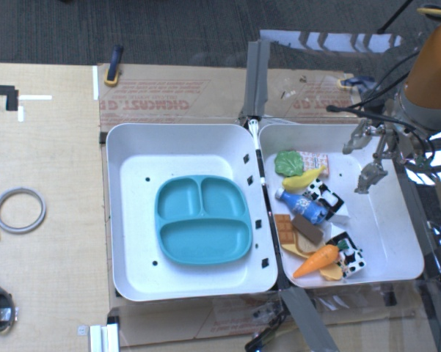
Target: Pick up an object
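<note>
We saw the fingers spread, holding nothing, over the right bin, right of the banana and carrot.

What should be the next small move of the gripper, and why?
Probably a short move toward the view's left and down, to the blue bottle. The gripper hangs over a bare part of the right bin with nothing between its fingers, while the toys lie heaped along that bin's left side. The bottle lies on top of the heap, so it looks easiest to reach.
</note>
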